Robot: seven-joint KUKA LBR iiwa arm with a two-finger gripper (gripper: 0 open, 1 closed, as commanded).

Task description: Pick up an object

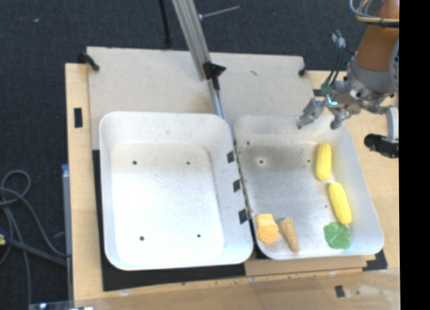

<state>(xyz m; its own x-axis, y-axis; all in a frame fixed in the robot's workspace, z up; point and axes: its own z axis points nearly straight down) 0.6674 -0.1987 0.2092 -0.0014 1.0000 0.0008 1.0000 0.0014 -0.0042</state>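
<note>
- The pincer sits over the top right corner of the right bin, with its two fingers spread apart and nothing between them. So it's open and not gripping anything.
- My guess is it's parked up there because it hasn't committed to a target yet. All the candidate stuff lies further down the bin from it.
- The closest candidate is a yellow banana-ish piece lying lengthwise near the bin's right wall, just below the pincer.
- A second yellow piece lies just below that one, tilted a bit and not quite touching it as far as I can tell.
- A green lump sits right at the lower end of the second yellow one, tucked into the bottom right corner. Looks awkward to grab with the wall so close.
- Along the bottom edge there's an orange chunk and a tan cone side by side, near the divider between the bins.
- I think everything has ended up against the walls because the bin floor is shallow and slick, so things slide to the edges.
- The left bin is plain white with a few dark dots on its floor.
- Both bins rest on a pale board on a wooden surface, and a metal rail slants in from the top toward the gap between them.
- The room around it has dark carpet-like flooring, with some cables looping at the left.
</note>
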